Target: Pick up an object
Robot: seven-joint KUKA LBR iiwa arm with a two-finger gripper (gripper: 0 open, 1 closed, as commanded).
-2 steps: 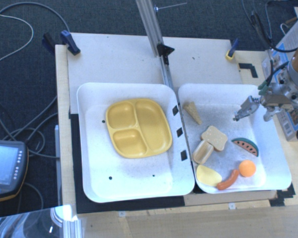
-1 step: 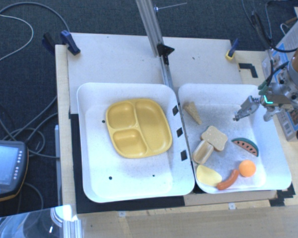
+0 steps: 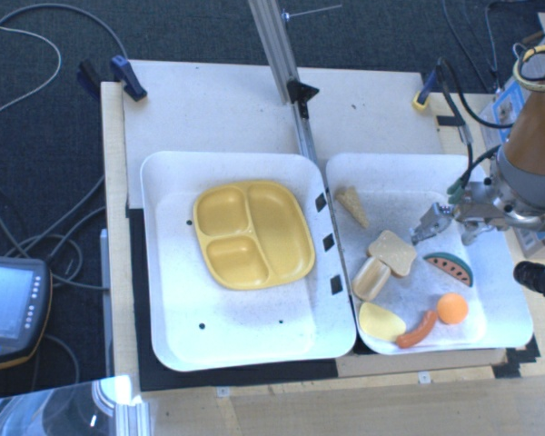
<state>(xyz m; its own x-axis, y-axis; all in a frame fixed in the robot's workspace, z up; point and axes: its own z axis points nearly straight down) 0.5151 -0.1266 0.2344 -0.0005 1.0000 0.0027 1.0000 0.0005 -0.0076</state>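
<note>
The right bin (image 3: 500, 280) holds several toy foods: a tan wedge (image 3: 351, 206), a bread slice (image 3: 394, 252), a pale roll (image 3: 371, 279), a watermelon slice (image 3: 448, 270), an orange ball (image 3: 451, 309), an orange-red sausage shape (image 3: 418, 330) and a yellow piece (image 3: 380, 321). My gripper (image 3: 449, 229) hangs over the bin's upper right part, just above the watermelon slice and right of the bread slice. Its fingers are spread open and hold nothing.
In the left bin (image 3: 173, 325) lies a yellow divided plate (image 3: 252, 233). A metal pole (image 3: 272, 25) slants in from the top down to the seam between the bins. Cables and clamps sit at the bench's back corners, and a screen (image 3: 9, 307) is at far left.
</note>
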